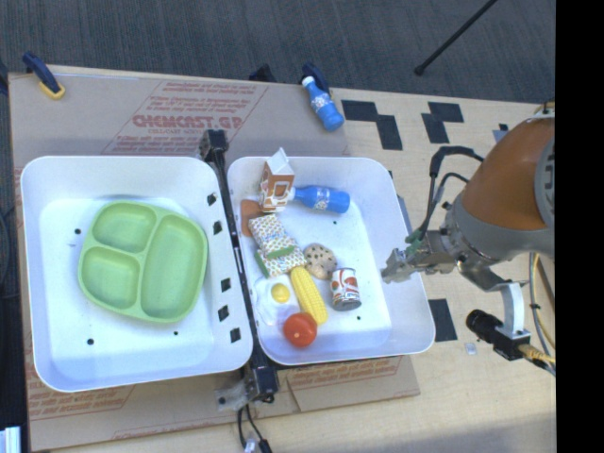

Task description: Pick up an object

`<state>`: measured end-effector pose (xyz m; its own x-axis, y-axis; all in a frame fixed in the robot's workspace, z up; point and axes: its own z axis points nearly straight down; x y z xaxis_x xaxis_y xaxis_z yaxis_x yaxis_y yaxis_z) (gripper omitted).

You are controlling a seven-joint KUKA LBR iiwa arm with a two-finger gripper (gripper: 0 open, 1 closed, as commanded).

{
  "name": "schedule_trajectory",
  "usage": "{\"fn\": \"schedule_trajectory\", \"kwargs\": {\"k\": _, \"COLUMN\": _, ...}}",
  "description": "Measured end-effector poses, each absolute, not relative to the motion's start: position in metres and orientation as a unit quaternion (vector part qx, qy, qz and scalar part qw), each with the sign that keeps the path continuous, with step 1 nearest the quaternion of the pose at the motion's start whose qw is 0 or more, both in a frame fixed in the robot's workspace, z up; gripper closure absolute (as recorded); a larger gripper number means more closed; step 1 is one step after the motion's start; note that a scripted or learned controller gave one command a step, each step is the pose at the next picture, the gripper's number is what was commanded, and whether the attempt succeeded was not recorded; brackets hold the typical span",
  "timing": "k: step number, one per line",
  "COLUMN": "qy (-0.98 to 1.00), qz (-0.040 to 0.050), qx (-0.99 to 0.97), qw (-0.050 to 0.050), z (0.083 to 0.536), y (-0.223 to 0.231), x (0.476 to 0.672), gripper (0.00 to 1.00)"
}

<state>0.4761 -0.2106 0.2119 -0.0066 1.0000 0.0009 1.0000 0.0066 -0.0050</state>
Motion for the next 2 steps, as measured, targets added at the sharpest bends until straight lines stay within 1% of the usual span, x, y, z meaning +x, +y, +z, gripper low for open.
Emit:
{"fn": "schedule_trajectory", "kwargs": {"k": 1, "qy": -0.709, "qz": 0.0014, "qx": -0.705, "qw": 0.002, "z": 0.212, "y": -0.211, "x": 0.476, "gripper": 1.00}}
{"fn": "schedule_trajectory", "kwargs": {"k": 2, "qy": -0.709, "qz": -0.0001, "qx": -0.705, "qw": -0.001, "z": 0.269, "y": -0.205, "x": 0.477, "gripper": 1.00}}
